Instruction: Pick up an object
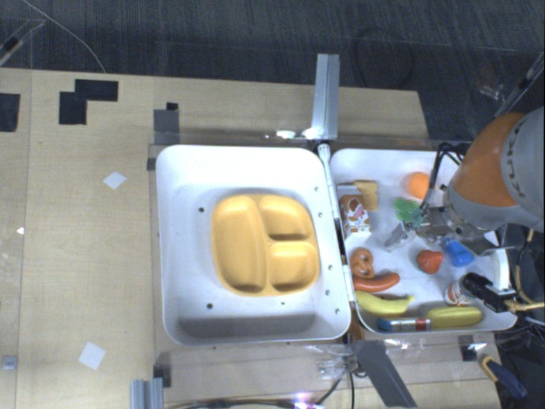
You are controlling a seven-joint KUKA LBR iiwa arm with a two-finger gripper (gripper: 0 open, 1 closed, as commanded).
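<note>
The arm (498, 173) reaches low into the right bin (383, 162), where every candidate object lies; nothing is visibly lifted, so the pick appears not yet done. The tool (415, 228) hangs among green, red and blue items. Its spread cannot be determined; small items blur.

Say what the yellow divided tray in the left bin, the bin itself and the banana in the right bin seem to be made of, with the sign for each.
Yellow tray: likely moulded plastic, matt, with rounded, seamless compartments. Left bin: probably plastic or coated metal; smooth white with soft glare and small holes in its floor. Banana: apparently toy plastic, evenly yellow, slightly glossy; too small to be sure.
</note>
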